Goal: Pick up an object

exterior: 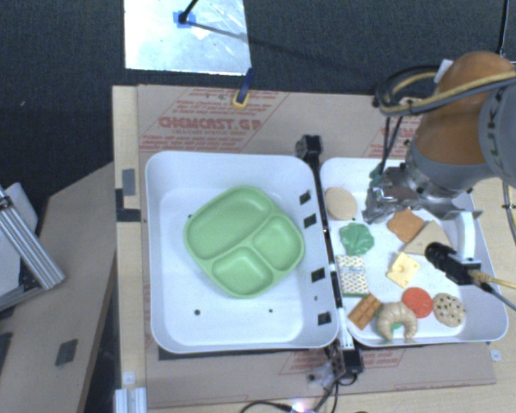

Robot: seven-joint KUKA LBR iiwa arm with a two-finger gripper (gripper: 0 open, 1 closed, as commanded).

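Metal gripper (375,206) sits low over the right bin (497,321), in its far, view-left part. Jaw state: I can't make out from this angle whether they stand apart or together.

Pick candidates all lie on the right bin floor. Nearest to farthest from gripper:

1. Beige oval roll (340,202): just beside gripper, view-left.
2. Brown toast square (406,225): just beside gripper, view-right and slightly nearer cam.
3. Green leafy piece (356,237): near, directly toward cam from gripper.
4. Yellow cheese wedge (403,269): mid-bin, below toast.
5. Checkered block (352,275): against divider side, below leafy piece.
6. Red disc (417,302), choc-chip cookie (448,309), croissant (397,319), orange-brown wafer (364,311): in a row along near edge, well apart from gripper.

Grey arm (451,157) w/ orange band enters from view-right, above the bin's far edge.

Left bin (168,256) adj. to right bin holds a green divided plate (243,241), approx. centred, 3 compartments, lying flat.
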